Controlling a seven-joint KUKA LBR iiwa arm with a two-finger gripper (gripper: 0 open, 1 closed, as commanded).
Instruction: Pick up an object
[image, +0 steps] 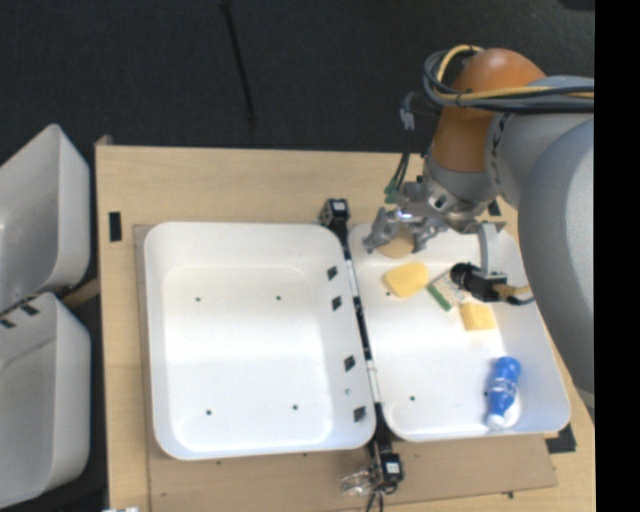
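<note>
Your claw (403, 232) hangs low over the far end of the right bin (530, 400), its two grey fingers spread wide with a tan object (399, 246) showing between them. You cannot tell whether the fingers touch it, so do not count it as held. What it is stays unclear, as does its long axis, because the claw covers most of it.

The risk from here is a miss: the tan object lies near the bin's far wall, so the fingers may strike the rim or close on air. The yellow block (407, 279) lies just beside the claw, its long axis slanting up toward the right, and a finger could nudge it. The blue bottle (502, 392) lies well apart near the front corner, pointing roughly front to back. The left bin (160, 250) shares the worktop (230, 165).
</note>
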